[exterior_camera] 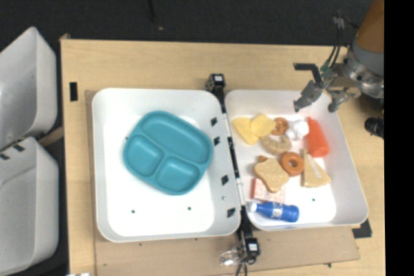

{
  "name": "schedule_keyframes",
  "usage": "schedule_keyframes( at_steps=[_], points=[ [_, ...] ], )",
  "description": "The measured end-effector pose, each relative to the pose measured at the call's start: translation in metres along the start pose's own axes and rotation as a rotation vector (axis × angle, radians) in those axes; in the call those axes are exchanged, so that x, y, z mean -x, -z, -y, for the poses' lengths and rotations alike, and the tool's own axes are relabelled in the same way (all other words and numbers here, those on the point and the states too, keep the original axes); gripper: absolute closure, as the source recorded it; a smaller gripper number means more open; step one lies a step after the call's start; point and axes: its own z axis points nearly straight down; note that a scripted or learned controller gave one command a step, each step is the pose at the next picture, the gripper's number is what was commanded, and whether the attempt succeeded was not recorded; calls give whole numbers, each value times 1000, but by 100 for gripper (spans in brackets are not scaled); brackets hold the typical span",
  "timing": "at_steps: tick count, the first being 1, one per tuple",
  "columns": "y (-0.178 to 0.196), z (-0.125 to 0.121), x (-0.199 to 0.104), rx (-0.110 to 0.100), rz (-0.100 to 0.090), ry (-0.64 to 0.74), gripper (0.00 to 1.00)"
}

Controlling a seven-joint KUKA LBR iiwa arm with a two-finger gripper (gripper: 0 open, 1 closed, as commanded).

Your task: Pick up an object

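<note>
1. Nearest, a blue bottle lay on its side at the right bin's front edge; probably light, slick, best gripped across its middle.
2. Farther back, the gripper hung empty, fingers apart, over the bin's far rim.

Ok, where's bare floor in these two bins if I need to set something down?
Left bin: bare white runs all round the teal divided plate, widest along the near edge. Right bin: crowded centre, from the yellow pieces and orange block down to the blue bottle; only its near right corner and far edge by the gripper are bare.
</note>
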Motion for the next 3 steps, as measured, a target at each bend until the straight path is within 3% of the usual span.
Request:
schedule_keyframes(
  at_steps=[1,3],
  points=[
    [8,-2,0,13,2,3,0],
    [-113,4,8,9,3,-1,0]
  ],
)
